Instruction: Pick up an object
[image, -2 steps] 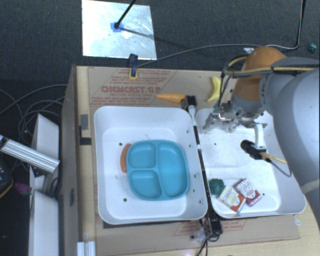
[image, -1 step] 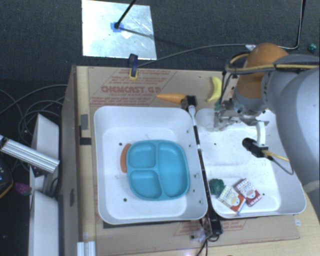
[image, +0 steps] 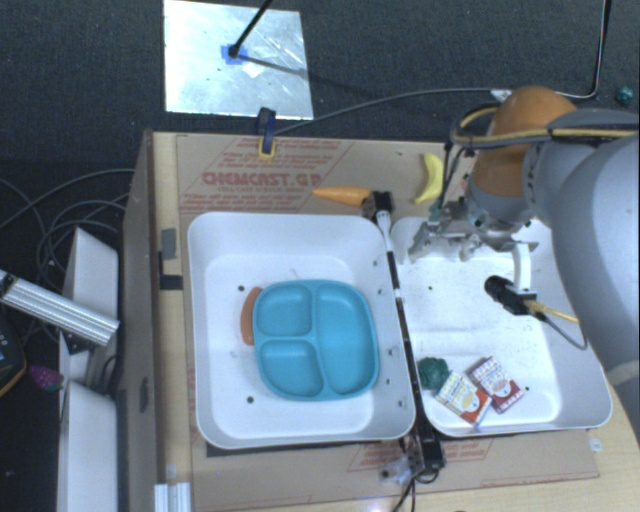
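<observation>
A: Arm looms over the right bin; claw state? I can't tell.
B: Targets, the snack packets and green lump, lie at the near edge, well apart from it.
A: Risk: closing on nothing.

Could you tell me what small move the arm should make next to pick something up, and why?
Probably shift the gripper toward the near end of the right bin and lower it: the green object and two packets lie there, while the gripper sits at the far end.
</observation>
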